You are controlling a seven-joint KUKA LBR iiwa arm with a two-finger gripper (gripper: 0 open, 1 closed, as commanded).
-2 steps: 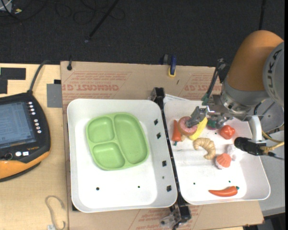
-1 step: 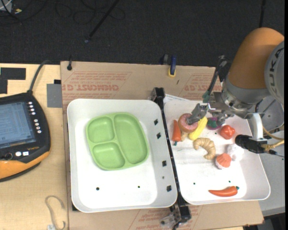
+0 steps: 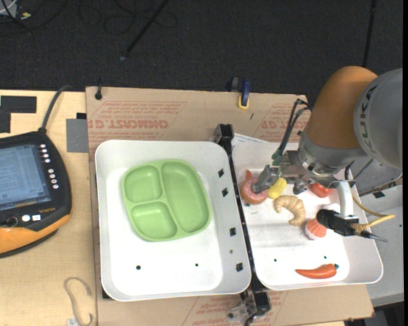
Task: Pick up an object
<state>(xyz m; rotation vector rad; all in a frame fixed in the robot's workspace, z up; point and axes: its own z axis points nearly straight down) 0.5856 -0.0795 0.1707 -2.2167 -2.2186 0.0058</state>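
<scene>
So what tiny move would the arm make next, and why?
Probably a short drop straight down. Its claw hangs in the right bin over the pink donut and beside a yellow piece, and no toy shows between its fingers, so lowering onto the donut seems the likeliest step.

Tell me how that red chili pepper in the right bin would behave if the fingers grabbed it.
The red chili pepper looks like glossy toy plastic, so probably light, stiff and somewhat slippery. Its thin tapered shape may swivel if pinched off-centre. Lying flat, it seems unlikely to roll.
</scene>
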